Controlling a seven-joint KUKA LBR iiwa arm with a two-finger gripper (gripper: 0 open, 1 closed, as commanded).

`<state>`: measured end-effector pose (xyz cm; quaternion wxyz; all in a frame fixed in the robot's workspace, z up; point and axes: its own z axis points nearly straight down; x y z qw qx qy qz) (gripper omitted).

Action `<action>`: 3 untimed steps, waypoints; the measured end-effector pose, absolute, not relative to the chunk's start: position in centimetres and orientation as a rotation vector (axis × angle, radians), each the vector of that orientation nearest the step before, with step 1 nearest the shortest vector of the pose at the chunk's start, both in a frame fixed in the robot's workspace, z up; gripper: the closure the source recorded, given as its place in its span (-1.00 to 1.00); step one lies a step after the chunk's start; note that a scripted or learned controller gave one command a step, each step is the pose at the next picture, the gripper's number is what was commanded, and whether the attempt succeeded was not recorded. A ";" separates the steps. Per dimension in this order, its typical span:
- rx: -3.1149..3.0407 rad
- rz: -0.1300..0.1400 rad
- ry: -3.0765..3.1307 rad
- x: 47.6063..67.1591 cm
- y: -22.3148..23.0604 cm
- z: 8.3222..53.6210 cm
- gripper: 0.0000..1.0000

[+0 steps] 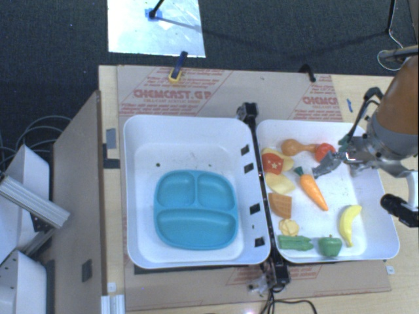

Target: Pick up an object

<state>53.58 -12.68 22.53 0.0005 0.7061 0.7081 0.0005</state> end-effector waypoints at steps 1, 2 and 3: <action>2.224 -0.003 2.223 51.7 -13.7 7.8 -1.00; 2.208 0.006 2.216 61.1 -21.0 8.7 -1.00; 2.223 -0.002 2.223 55.7 -20.2 8.4 -1.00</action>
